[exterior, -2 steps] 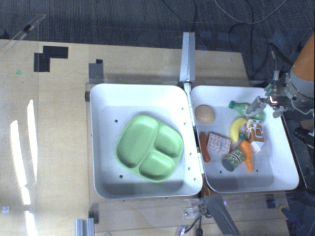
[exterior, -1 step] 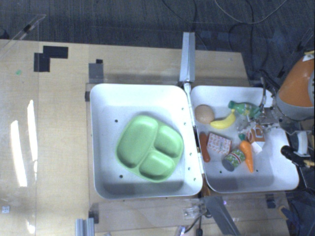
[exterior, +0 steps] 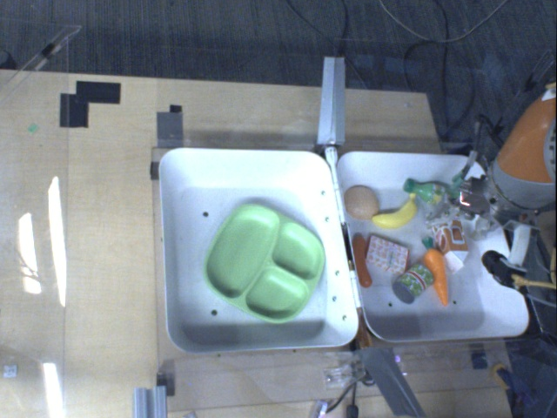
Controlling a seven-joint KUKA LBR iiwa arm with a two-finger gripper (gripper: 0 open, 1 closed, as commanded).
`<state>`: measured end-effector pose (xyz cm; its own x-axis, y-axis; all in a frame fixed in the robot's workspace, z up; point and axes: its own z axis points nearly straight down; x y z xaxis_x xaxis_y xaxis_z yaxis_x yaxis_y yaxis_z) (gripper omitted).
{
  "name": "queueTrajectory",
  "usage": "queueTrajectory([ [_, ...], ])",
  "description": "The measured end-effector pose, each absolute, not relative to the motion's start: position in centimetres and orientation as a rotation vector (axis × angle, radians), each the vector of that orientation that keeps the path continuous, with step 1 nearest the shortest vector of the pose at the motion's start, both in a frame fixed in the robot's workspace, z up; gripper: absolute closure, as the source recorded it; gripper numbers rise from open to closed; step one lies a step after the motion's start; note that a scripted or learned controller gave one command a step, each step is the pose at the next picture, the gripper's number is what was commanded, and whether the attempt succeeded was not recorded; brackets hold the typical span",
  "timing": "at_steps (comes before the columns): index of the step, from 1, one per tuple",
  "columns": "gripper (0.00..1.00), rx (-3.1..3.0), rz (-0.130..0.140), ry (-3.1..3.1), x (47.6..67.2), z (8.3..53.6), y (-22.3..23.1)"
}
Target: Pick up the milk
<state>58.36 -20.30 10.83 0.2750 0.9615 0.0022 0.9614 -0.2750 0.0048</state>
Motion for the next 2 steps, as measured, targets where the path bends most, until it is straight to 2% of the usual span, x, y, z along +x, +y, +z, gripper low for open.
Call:
queueTrajectory([
  [1, 1.0, 2.498, 0.011, 1.896, 58.5, 11.9, -20.2],
  [2, 1.0, 2.484, 0.006, 1.917, 55.9, 20.5, -12.0],
])
